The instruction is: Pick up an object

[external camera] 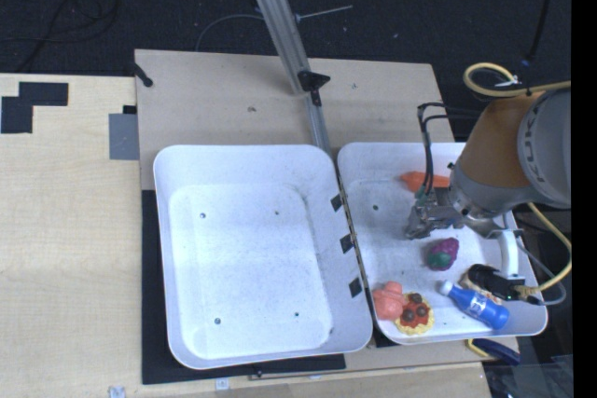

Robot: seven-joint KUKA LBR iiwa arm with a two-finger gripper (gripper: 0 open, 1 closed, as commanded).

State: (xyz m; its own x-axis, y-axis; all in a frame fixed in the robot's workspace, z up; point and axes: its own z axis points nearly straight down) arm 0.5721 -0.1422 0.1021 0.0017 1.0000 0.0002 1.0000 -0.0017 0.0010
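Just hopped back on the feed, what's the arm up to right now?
The arm has reached into the right bin, with its claw low over the floor between an orange piece and a purple-and-green toy. Nothing visibly sits in the claw. A blue bottle, a pink toy and a yellow-red toy lie nearer the front edge.

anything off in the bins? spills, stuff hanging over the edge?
Nothing spilled or damaged. The blue bottle lies on its side near the right bin's front rim, beside the purple toy. All items crowd that bin's front right; the gripper hovers among them.

Purple toy (pixel 443 252), orange piece (pixel 417 182), blue bottle (pixel 478 304) in right bin (pixel 373 172).
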